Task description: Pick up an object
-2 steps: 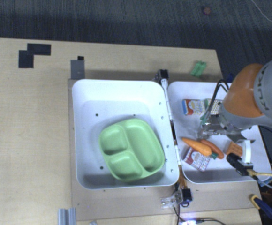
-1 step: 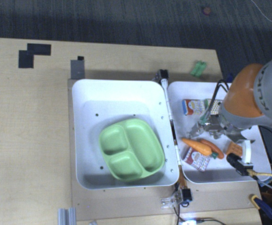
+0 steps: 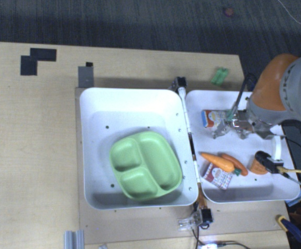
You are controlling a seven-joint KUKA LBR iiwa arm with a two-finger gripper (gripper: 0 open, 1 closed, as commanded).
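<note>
I see nothing lifted yet: the orange toy carrot [image 3: 223,162] lies flat on the right white bin [image 3: 244,191] floor. My metal gripper [image 3: 228,126] hangs just behind it, beside a small carton [image 3: 210,119]; I cannot tell its opening, so the grasp remains.

I see the gripper [image 3: 224,129] low in the right bin [image 3: 244,191], just beside a small carton [image 3: 210,118] near its far edge. A carrot [image 3: 222,162] lies toward the near edge, touching a red packet [image 3: 217,176]. A green divided tray [image 3: 146,164] sits in the left bin [image 3: 96,139].
</note>
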